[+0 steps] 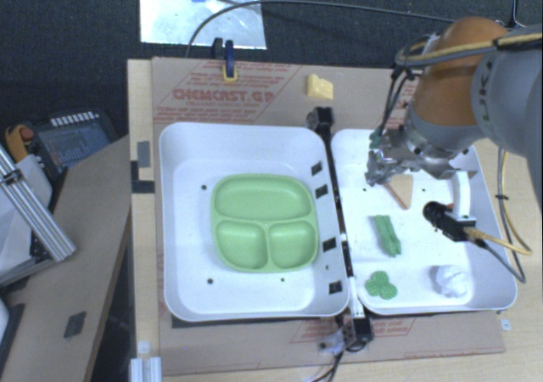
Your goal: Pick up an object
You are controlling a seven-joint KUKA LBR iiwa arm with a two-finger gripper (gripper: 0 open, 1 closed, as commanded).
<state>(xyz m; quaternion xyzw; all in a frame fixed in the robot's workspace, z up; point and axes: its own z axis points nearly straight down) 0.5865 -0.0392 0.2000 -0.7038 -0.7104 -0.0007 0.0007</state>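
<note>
My gripper hangs low over the back-left part of the right bin, under the orange wrist band. A tan wedge-shaped piece lies in the bin just in front of the gripper and right of it, its upper end partly hidden by the gripper. Further forward lie a green stick-like block, a round green leafy piece and a white crumpled lump. Nothing shows between the fingers.
The left bin holds a light green divided plate. A yellow wedge lies on the cardboard behind the bins. A black fitting with a yellow cable hangs from the arm over the right bin. A divider with black clips separates the bins.
</note>
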